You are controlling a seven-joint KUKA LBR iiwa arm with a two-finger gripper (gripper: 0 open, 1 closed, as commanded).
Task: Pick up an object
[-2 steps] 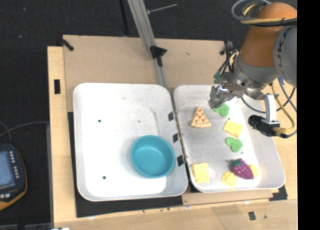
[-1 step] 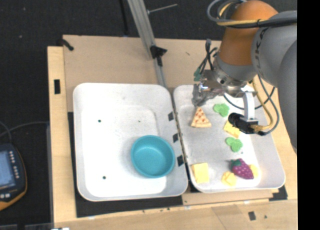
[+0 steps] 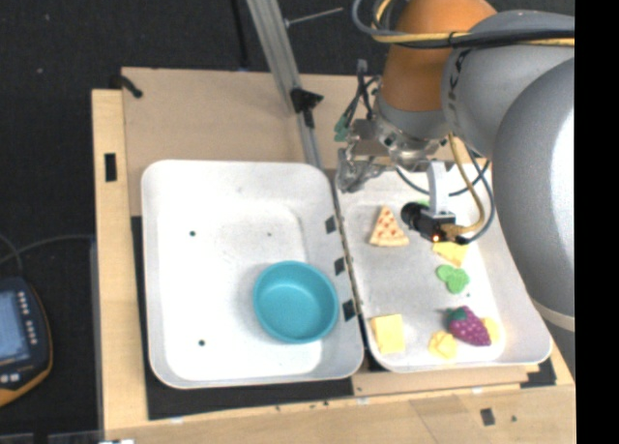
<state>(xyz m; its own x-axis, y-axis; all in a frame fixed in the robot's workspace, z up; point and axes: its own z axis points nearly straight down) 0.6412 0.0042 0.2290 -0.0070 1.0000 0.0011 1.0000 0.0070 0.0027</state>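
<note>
My gripper (image 3: pixel 351 176) hangs over the far left corner of the right bin (image 3: pixel 517 311), under the orange wrist band. A toy pizza slice (image 3: pixel 387 229) lies just below and to the right of it, apart from it. Further toward the front of this bin lie a yellow cheese block (image 3: pixel 389 333), a purple grape bunch (image 3: pixel 468 325), a green piece (image 3: pixel 452 279), a pale yellow piece (image 3: pixel 450 252) and a small yellow piece (image 3: pixel 442 343).
The left bin (image 3: pixel 184 210) holds a blue bowl (image 3: pixel 294 301) near its front right. A slanted metal pole (image 3: pixel 276 45) rises behind the bins. The grey arm covers the right bin's far right side. A handheld controller (image 3: pixel 17 331) lies at the left edge.
</note>
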